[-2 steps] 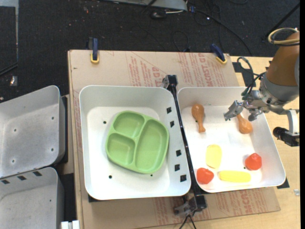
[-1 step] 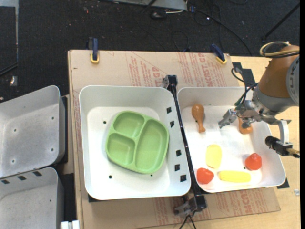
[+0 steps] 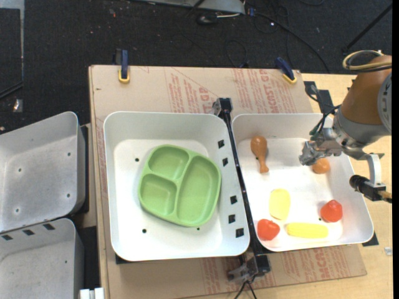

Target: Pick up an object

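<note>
The right white bin (image 3: 299,245) holds several toy foods. A brown drumstick (image 3: 260,152) lies at its back left. A pale yellow piece (image 3: 279,203) sits in the middle, and a longer yellow piece (image 3: 306,230) lies along the front. A red piece (image 3: 268,229) sits at front left and another red piece (image 3: 331,211) at front right. My gripper (image 3: 315,155) hangs low over the bin's back right, directly over a small orange piece (image 3: 322,166) that peeks out below it. I cannot make out contact with the orange piece.
The left white bin (image 3: 118,229) holds a green divided plate (image 3: 179,185). A black divider with clamps runs between the bins. Two white lids (image 3: 37,167) lie off the bench at the left. Cables trail across the dark floor behind.
</note>
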Controlling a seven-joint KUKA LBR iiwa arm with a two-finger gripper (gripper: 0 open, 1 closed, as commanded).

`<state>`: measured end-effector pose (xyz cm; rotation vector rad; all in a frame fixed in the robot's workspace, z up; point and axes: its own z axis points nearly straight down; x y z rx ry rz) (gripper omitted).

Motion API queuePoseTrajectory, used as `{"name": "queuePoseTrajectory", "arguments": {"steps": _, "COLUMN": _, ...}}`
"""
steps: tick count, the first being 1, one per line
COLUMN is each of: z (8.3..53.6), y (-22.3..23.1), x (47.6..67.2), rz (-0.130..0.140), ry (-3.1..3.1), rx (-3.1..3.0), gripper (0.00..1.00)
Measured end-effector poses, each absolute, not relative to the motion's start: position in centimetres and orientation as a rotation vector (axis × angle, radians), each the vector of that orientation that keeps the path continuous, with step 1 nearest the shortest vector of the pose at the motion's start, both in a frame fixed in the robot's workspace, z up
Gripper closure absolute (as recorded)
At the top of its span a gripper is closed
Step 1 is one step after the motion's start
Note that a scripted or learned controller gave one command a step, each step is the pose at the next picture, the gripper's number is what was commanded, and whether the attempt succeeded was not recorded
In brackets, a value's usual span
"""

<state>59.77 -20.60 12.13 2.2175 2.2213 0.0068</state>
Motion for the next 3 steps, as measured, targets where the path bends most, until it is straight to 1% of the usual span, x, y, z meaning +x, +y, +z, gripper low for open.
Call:
{"name": "queuePoseTrajectory", "arguments": {"steps": 1, "z": 16.7, "y": -21.3, "x": 59.8, "rz": 0.003, "ry": 2.217, "rx": 2.218, "gripper": 1.0}}
{"name": "queuePoseTrajectory", "arguments": {"steps": 2, "z": 23.1, "y": -21.6, "x": 60.1, "rz": 0.005, "ry": 2.218, "rx": 2.213, "gripper": 1.0}}
{"name": "queuePoseTrajectory", "arguments": {"steps": 3, "z": 27.7, "y": -20.9, "x": 60.2, "rz": 0.004, "ry": 2.221, "rx": 2.213, "gripper": 1.0}}
